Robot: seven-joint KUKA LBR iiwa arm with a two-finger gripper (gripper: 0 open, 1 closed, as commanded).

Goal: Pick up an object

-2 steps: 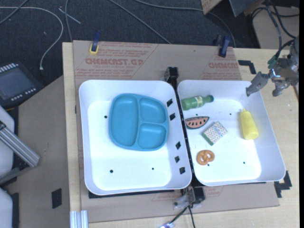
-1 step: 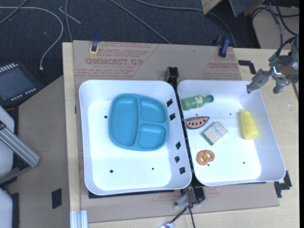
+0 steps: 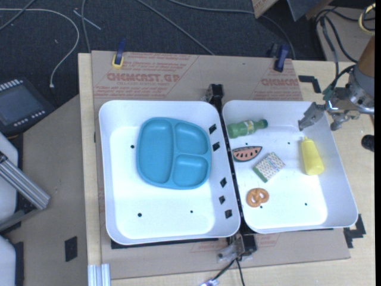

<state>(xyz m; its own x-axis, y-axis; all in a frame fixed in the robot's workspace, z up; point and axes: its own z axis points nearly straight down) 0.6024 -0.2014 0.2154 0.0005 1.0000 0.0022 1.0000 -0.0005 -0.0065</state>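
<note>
The right bin (image 3: 333, 213) holds a green bottle (image 3: 246, 127), a watermelon slice (image 3: 246, 153), a green-and-white patterned block (image 3: 269, 166), a pretzel (image 3: 257, 197) and a yellow bottle (image 3: 311, 155). My gripper (image 3: 324, 117) hangs over the bin's far right rim, above and just beyond the yellow bottle. Its fingers (image 3: 309, 117) are spread apart with nothing between them.
The left bin (image 3: 119, 219) holds a blue divided plate (image 3: 174, 152). A black divider with clips (image 3: 221, 159) runs between the bins. Cables and a cardboard box lie beyond the bench at the back.
</note>
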